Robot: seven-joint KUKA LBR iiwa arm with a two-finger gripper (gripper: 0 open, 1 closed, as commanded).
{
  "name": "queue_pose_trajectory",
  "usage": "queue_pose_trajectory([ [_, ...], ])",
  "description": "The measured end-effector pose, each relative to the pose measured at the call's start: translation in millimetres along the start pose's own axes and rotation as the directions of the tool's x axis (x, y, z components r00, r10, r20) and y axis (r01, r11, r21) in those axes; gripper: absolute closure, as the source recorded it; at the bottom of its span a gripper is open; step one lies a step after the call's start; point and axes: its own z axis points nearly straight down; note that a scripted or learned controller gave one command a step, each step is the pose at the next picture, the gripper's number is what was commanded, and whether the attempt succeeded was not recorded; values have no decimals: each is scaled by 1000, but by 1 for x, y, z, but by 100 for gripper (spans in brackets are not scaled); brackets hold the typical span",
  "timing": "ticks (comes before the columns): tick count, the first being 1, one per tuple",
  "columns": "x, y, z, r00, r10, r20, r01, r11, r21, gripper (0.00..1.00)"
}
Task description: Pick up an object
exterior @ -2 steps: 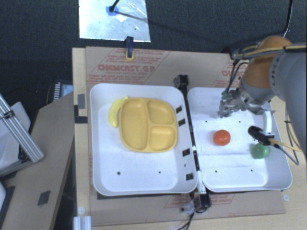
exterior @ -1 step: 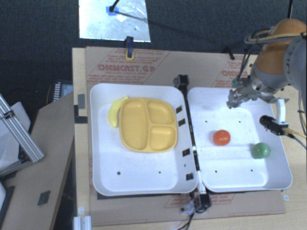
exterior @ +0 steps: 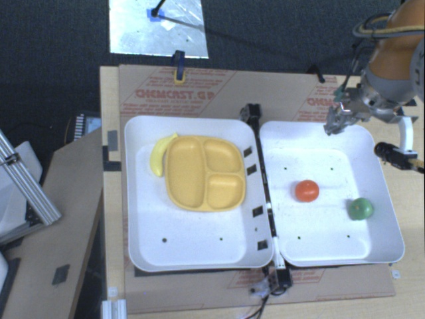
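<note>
Orange ball (exterior: 306,191) sits mid right bin (exterior: 382,244), green ball (exterior: 360,209) at its four o'clock; pincer (exterior: 334,123), fingers' state unreadable, hovers at the bin's twelve o'clock rim, approach pending—descent and alignment needed.

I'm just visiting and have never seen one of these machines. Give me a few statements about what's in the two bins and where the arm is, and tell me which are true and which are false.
1. A yellow divided plate lies in the left bin. True.
2. The banana sits in the right bin. False: it lies in the left bin, tucked against the plate's left edge.
3. An orange-red ball and a green ball lie apart in the right bin. True.
4. The gripper is touching the green ball. False: it hangs near the right bin's far edge, well away from both balls.
5. The plate's compartments hold fruit. False: they look bare.
</note>
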Motion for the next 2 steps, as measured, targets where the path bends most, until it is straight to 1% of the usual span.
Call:
queue_pose_trajectory([
  [1, 0, 2, -29, 1000, -1, -1, 1, 1000, 4, 100],
  [2, 51, -13, -35, 1000, -4, -3, 4, 1000, 7, 100],
])
